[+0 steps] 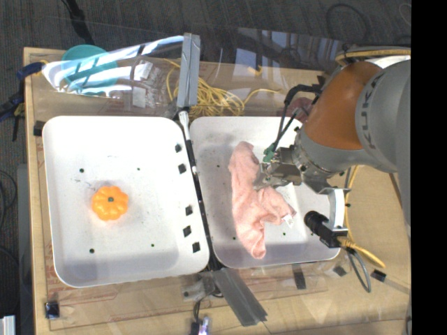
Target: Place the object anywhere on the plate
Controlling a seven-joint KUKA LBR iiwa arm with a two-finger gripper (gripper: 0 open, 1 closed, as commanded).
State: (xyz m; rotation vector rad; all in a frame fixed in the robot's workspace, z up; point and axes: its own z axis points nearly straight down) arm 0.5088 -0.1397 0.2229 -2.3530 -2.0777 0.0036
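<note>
A crumpled pink cloth (248,202) lies in the right bin (216,128), running from its middle toward the front edge. My gripper (269,173) hangs low over the cloth's upper right edge, at or just above the fabric, with the grey and orange arm (349,117) reaching in behind it from the right. A small orange pumpkin-shaped object (110,203) rests alone on the floor of the left bin (70,128), left of its centre and far from the gripper.
Yellow cables (209,102) are tangled behind the bins, next to a clear plastic bag holding something teal (98,72) at the back left. A ridge with black clips (190,194) separates the bins. A black cylindrical part (323,227) juts over the right bin's front right corner.
</note>
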